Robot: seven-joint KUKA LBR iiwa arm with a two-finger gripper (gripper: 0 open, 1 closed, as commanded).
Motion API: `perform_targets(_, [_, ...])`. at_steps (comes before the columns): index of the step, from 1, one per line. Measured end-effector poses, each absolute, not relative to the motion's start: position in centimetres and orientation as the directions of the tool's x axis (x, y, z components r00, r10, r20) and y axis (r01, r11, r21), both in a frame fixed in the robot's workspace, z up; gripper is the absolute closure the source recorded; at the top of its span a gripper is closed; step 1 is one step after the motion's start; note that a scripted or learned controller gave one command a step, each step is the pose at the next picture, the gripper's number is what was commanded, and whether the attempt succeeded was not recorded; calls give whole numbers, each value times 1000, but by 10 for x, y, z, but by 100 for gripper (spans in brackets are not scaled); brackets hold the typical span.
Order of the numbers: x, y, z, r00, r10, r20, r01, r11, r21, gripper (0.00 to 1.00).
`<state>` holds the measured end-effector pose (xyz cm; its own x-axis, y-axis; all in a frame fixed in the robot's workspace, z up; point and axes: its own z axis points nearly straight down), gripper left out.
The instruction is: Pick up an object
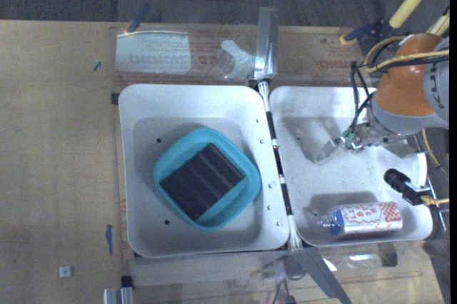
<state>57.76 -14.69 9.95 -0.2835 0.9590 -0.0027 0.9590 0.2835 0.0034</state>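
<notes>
A white tube with red print and a blue-grey cap (360,217) lies on its side along the near wall of the right bin (300,106). In the left bin (139,117) a teal dish (246,178) sits tilted, with a dark ridged block (201,180) inside it. My gripper (323,150) hangs low over the middle of the right bin, reaching in from the right. It is above and a little left of the tube, apart from it. I see nothing held in it.
The divider between the two bins (275,153) runs just left of the gripper. The grey arm with its orange band (407,85) covers the right bin's far right corner. A clear plastic sheet (178,56) lies behind the bins.
</notes>
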Motion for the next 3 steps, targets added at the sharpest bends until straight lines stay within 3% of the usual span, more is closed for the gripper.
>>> perform_targets(1, [497,-137,88,-347,938,-3,938,347,7,0])
perform_targets(2, [480,-189,112,-235,972,-2,972,235,2,0])
perform_targets(3, [482,-183,88,-336,942,-3,942,336,6,0])
